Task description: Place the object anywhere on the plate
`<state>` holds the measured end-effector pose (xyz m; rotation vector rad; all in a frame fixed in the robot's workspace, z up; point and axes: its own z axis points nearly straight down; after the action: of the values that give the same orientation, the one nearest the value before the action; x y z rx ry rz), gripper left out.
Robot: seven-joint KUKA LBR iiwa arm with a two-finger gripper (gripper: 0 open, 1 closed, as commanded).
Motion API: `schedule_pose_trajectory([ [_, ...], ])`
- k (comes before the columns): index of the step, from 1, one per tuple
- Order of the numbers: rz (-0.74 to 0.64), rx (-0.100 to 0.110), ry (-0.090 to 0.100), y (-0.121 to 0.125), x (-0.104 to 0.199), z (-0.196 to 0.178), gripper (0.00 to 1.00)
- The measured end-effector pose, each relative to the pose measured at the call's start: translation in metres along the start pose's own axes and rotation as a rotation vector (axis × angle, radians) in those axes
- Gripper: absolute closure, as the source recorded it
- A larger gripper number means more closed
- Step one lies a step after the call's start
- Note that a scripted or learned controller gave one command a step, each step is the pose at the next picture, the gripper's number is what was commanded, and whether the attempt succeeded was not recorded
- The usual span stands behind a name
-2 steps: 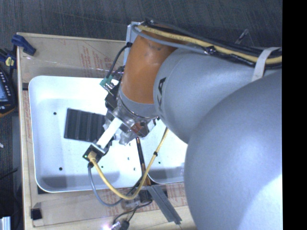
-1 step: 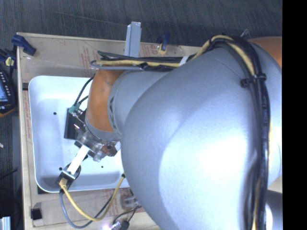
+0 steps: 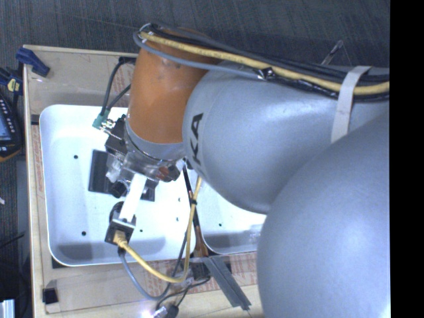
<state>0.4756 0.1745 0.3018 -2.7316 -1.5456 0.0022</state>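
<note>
1. Two white bins sit side by side on the wooden bench [image 3: 86, 283]. The left bin [image 3: 56, 177] fills the left middle of the frame. Just a corner of the right bin [image 3: 228, 240] peeks out at the lower middle.
2. One big grey arm [image 3: 298, 177] comes in from the right and covers most of the frame. It has an orange band [image 3: 159, 98] near the top middle.
3. Just below the orange band, the gripper [image 3: 118, 174] hangs over the middle of the left bin. From above it looks dark.
4. I cannot tell if the gripper is open or closed, because the wrist is in the way.
5. I cannot tell where the object is, or where the plate is. The arm hides a lot of both bins.
6. The part of the left bin floor that shows is white, with a few small dark dots [image 3: 76, 156] on it.
7. One blue clamp [image 3: 31, 61] sits at the upper left corner of the bench. A black gadget [image 3: 6, 128] is at the left edge of the frame, off the bench.
8. One grey metal bar [image 3: 228, 287] lies at a slant at the bottom middle, just below the right bin.
</note>
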Motion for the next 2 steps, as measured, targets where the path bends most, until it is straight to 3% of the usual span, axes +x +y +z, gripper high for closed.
schedule_pose_trajectory([
  [1, -0.030, -0.001, 0.001, 0.057, -0.093, -0.050, 1.00],
  [2, -0.030, 0.002, -0.005, 0.004, -0.008, 0.009, 1.00],
])
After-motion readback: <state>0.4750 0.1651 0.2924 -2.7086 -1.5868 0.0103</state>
